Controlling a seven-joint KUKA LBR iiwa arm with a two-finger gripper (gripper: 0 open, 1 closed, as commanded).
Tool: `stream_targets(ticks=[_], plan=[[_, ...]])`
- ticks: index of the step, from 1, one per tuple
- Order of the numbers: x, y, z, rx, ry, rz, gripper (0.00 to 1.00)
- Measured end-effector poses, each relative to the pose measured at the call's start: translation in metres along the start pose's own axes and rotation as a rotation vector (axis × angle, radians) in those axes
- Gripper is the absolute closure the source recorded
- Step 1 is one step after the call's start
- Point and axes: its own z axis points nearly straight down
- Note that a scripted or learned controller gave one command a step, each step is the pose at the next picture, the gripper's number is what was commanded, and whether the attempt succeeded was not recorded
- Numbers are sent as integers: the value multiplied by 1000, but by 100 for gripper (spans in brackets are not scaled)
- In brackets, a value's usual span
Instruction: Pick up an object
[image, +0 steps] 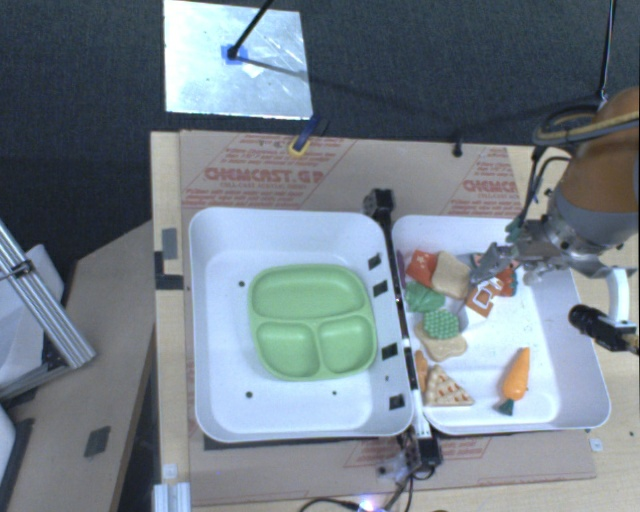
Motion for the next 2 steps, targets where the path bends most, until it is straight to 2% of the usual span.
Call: stream_targets(ticks=[1,2], plan=[[0,3,-6,-12,-2,-2,0],[0,-1,36,-10,-1,0,0]])
